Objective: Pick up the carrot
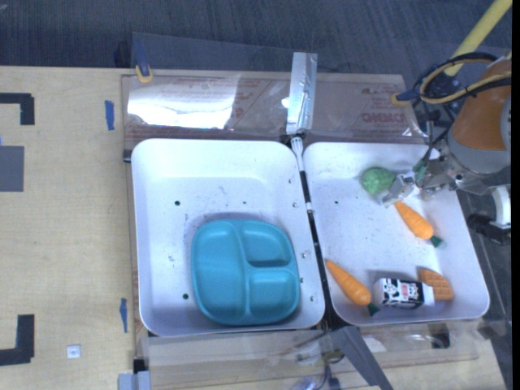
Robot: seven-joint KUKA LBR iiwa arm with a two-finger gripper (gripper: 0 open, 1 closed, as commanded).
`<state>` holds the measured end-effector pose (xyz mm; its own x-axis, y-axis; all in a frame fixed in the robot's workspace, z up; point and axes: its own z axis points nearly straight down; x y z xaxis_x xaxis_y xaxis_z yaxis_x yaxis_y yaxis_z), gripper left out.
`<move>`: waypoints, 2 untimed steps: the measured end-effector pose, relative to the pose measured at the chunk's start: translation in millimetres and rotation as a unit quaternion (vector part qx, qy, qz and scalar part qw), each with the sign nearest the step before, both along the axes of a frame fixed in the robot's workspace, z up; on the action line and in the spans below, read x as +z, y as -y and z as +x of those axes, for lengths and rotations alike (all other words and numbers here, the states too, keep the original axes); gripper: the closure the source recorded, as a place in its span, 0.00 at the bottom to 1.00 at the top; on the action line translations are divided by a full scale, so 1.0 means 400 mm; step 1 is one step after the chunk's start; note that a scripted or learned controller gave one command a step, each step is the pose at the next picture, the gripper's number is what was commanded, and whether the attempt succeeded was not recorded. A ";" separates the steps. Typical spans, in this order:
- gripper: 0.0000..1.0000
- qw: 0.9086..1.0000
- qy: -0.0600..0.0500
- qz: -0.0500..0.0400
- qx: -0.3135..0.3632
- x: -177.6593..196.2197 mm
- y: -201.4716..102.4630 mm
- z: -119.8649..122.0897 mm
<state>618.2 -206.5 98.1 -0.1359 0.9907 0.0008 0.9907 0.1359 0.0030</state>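
White bins: I see two shallow bins side by side on the bench, the left bin (154, 169) and the right bin (341, 169), sharing a middle wall.
Arm: I have the grey arm (479, 128) with its orange band over the right bin's far right corner.
Teal tray: a divided plate (244, 283) sits at the near edge of the left bin, away from the work.
Carrots: I count two. One carrot (414, 221) lies towards the right bin's right edge, slanted, its top end just below the gripper. The second carrot (348, 282) rests against the middle wall near the near-left corner.
Other clutter: a green lump (375, 180) sits just beside the gripper; a black-and-white carton (400, 292) and an orange ridged piece (436, 283) lie along the near edge.
Gripper: the gripper (404, 186) hangs between the green lump and the carrot. I cannot tell how wide it stands, and I see nothing in it.
Risk: I judge a closing pinch could catch the green lump instead, or nudge the carrot's tapered end so it rolls away.
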 end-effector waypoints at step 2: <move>1.00 1.000 0.000 0.000 0.002 0.017 -0.003 0.004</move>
<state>619.8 -205.2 104.8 -0.1398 0.9902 0.0015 0.9902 0.1398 0.0023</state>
